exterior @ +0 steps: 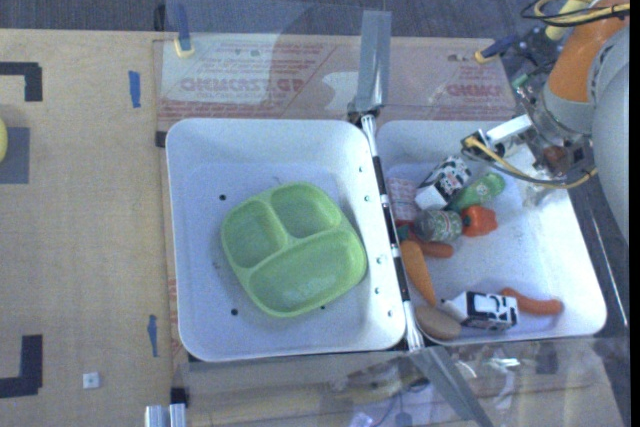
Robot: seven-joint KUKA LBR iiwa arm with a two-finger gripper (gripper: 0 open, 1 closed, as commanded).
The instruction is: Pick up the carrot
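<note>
A long orange carrot [418,271] lies in the right bin [560,245], along its left wall, pointing toward the front. A second orange, carrot-like piece [535,304] rests near the bin's front right corner. The gripper [548,158] hangs over the bin's back right corner, below the orange band of the arm [580,65], well apart from both orange pieces. Cables and the wrist hide its tip.
The right bin also holds two black-and-white cartons [445,180] [488,310], a green bottle [482,187], a red-orange item [481,220], a small can [438,225] and a tan piece [437,320]. A green divided plate [292,248] lies in the left bin [200,175].
</note>
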